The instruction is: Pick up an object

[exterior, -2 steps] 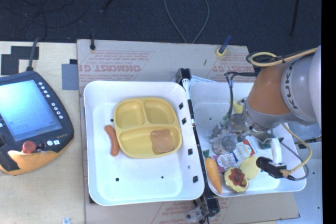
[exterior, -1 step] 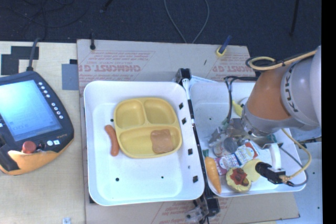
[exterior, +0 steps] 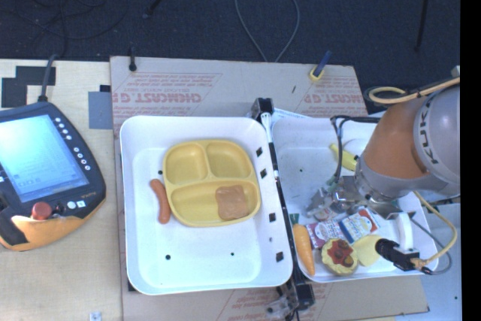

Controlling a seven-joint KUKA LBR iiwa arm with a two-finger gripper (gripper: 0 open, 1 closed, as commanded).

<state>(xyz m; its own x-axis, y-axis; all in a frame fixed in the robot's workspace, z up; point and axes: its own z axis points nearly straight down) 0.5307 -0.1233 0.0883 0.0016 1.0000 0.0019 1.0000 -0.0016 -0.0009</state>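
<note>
This is a robotics lab or test cell rather than a home or kitchen. Two shallow white bins (exterior: 197,278) sit on a bench topped with printed cardboard sheets (exterior: 225,90), and the food in them is toy food on a yellow divided plate (exterior: 210,180). A handheld control pendant (exterior: 41,165) with a lit screen lies at the bench's left edge. Loose cables (exterior: 263,11) trail over dark carpet beyond the far edge, and an industrial grey-and-orange arm (exterior: 406,150) reaches in from the right.
</note>
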